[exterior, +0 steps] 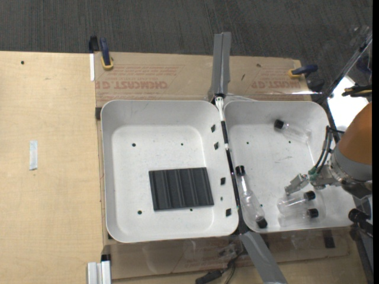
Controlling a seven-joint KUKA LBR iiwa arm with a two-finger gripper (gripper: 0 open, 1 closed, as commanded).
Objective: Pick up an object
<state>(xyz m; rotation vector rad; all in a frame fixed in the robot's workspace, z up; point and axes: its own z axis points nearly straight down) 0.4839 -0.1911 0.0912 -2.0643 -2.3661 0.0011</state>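
Observation:
In the right bin (pixel 266 114) lie several clear vials with black caps. One vial (pixel 286 128) rests near the back. Another vial (pixel 249 197) lies along the left wall. Two more vials (pixel 299 200) (pixel 301 215) sit at the front right. My gripper (pixel 297 186) is low in the right bin's front right part, just above and beside those two vials. The arm (pixel 358 147) comes in from the right. A dark ridged rectangular block (pixel 180 188) lies flat in the left bin (pixel 118 158).
A grey divider bar (pixel 221 64) runs back between the bins. Blue and yellow clamps (pixel 102 51) (pixel 302 71) hold cardboard behind the bins. A wooden bench top (pixel 47 158) spreads to the left, with a small white strip (pixel 33 155) on it.

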